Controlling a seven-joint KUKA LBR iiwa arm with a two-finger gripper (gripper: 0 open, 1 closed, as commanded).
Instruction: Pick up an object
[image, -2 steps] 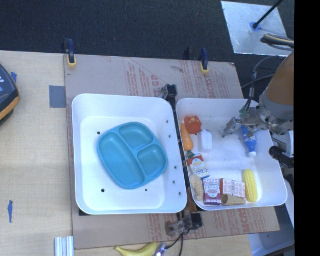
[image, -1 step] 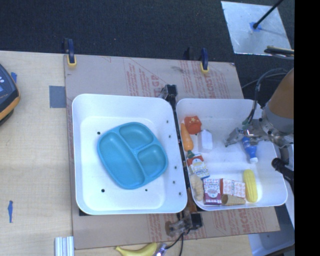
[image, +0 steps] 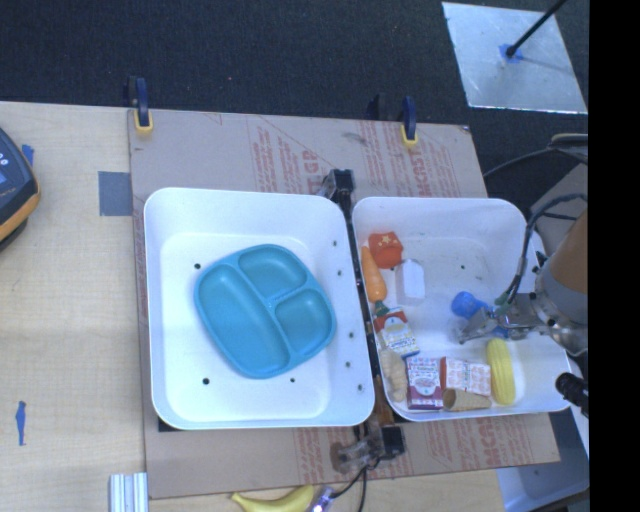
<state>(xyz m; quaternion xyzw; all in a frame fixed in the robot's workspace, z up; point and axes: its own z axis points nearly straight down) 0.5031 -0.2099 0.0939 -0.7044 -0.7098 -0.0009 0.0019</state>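
The right bin (image: 440, 215) holds several small items: a red-orange block (image: 385, 247), an orange carrot (image: 373, 277), a white piece (image: 412, 282), a small blue object (image: 465, 303), a yellow corn cob (image: 502, 370), a little carton (image: 397, 332) and flat snack packets (image: 425, 382). My gripper (image: 492, 323) reaches in from the right, low over the bin's right part. It sits just right of the blue object and just above the corn cob. Nothing visibly hangs from it.
The left bin (image: 170, 230) carries a blue divided plate (image: 265, 310). A banana (image: 275, 497) lies at the bench's front edge. A yellow-edged device (image: 15, 185) sits at far left. Clamps (image: 142, 105) hold the cardboard at the back.
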